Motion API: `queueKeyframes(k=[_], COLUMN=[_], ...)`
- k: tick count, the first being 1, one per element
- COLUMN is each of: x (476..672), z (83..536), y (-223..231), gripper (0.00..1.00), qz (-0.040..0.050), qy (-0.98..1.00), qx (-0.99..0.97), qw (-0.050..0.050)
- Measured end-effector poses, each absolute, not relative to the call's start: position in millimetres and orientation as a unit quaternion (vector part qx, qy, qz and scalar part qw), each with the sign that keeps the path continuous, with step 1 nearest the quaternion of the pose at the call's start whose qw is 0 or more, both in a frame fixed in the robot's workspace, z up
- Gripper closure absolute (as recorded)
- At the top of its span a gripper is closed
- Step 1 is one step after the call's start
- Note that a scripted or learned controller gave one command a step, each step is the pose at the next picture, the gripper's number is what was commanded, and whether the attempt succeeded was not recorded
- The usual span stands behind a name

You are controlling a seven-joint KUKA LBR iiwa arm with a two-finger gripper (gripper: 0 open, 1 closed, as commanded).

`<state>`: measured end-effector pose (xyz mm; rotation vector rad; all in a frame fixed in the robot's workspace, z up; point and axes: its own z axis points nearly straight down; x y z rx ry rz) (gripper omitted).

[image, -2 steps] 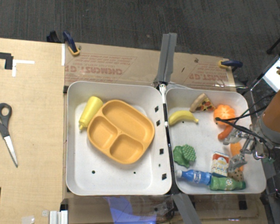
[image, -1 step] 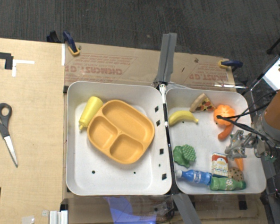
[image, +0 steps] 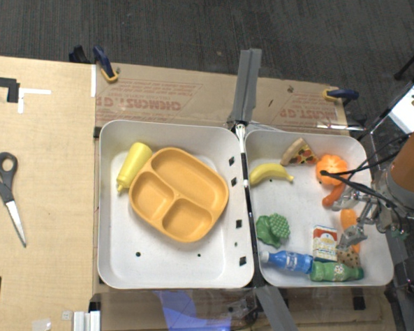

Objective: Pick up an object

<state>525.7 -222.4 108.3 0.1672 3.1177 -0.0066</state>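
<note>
Cardboard sheet (image: 218,99) at far side carries printed lettering, reversed and not readable. Small carton (image: 325,243) in right bin (image: 299,202) has label too small to read. Hand (image: 353,230) low over right bin's right part — carton just left of it, orange piece (image: 348,219) touching or under it, can't separate. Hand's spread: cannot tell, cables blur it. Left bin (image: 166,264) holds yellow divided plate (image: 179,193).
</note>
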Motion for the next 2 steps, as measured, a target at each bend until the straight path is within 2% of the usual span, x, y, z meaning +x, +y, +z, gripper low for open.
queueKeyframes(k=[1,2], x=[527.3,529.4], z=[97.6,108.2], y=[-223.3,-223.1], gripper=[0.0,1.0], qz=[-0.0013,-0.0021], qy=[0.997,0.997], qx=[0.081,0.08], qw=[0.005,0.009])
